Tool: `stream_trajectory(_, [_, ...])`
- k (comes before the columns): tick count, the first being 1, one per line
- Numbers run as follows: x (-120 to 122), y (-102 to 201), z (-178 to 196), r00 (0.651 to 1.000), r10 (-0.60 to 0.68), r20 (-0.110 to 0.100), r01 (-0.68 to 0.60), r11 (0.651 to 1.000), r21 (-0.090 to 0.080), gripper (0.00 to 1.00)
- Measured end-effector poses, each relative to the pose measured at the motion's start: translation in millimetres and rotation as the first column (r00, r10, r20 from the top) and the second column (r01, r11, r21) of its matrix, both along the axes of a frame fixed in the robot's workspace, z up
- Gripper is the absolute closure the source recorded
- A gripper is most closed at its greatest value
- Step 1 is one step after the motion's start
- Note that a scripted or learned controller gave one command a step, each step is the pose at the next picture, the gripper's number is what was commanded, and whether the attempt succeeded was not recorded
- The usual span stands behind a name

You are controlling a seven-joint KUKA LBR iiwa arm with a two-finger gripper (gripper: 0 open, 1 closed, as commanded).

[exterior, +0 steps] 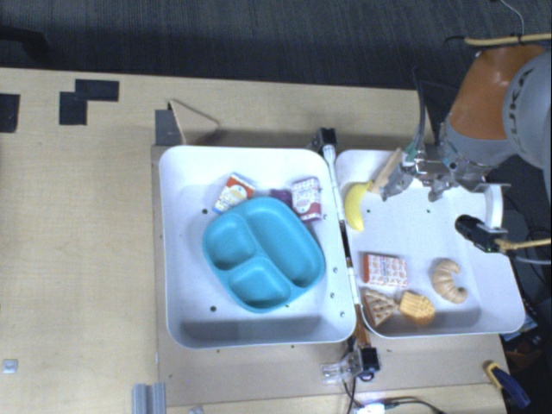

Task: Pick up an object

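Spread apart, the gripper's [412, 182] fingers hold nothing we can see, hovering just right of the banana [354, 206] in the right bin [496, 304]; blur hides the fingertips' detail.

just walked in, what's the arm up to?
The arm's tool is over the back of the right bin, near the banana; nothing is visibly held. That bin also has a red-and-white packet, a croissant and two waffle-like pieces. The left bin holds a blue divided tray and two small packets behind it.
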State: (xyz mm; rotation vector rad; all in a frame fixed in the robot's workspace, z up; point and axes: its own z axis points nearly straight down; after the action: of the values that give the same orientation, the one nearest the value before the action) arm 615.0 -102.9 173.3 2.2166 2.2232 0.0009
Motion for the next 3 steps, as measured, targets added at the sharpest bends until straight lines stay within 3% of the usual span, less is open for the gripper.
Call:
stream_trajectory(1, [-35,17,-86,1.0,0.0,0.005,0.0,1.0,0.001,0.0])
stream_trajectory(2, [-33,18,-74,1.0,0.001,0.012,-0.001,1.0,0.0,1.0])
stream_trajectory(3, [22,85,13,1.0,0.003,0.004,-0.003,1.0,0.003,1.0])
